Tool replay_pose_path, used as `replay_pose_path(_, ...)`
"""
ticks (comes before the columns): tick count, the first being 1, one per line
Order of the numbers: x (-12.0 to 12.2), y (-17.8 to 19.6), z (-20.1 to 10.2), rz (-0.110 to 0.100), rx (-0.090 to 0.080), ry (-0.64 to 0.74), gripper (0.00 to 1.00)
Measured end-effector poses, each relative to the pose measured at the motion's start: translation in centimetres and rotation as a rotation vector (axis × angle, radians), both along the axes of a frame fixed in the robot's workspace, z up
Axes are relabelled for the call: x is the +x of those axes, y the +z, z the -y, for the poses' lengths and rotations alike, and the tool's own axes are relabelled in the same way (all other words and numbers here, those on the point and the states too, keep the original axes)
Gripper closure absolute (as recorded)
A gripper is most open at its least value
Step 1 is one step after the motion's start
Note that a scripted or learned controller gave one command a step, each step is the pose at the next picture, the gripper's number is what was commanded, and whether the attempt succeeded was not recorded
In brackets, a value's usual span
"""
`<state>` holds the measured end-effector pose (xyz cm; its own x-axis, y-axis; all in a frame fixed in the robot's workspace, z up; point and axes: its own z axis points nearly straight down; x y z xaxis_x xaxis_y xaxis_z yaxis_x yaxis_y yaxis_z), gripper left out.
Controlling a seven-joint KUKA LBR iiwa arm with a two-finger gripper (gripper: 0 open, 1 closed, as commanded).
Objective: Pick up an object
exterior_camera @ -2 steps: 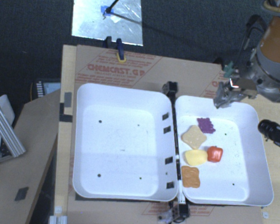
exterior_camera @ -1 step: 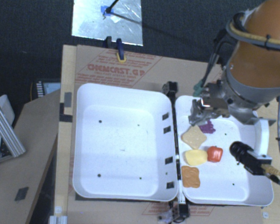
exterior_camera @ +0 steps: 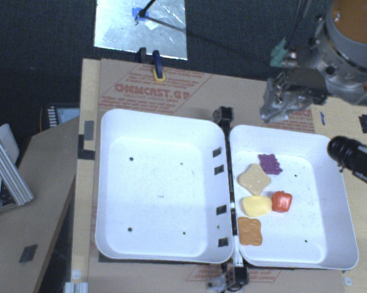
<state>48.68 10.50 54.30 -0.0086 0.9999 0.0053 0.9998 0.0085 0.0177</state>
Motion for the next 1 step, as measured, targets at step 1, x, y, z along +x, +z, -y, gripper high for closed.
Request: replay_pose_path(1,-0.12,-9.24,-5.62,-0.024,-0.006,0.0,1.0)
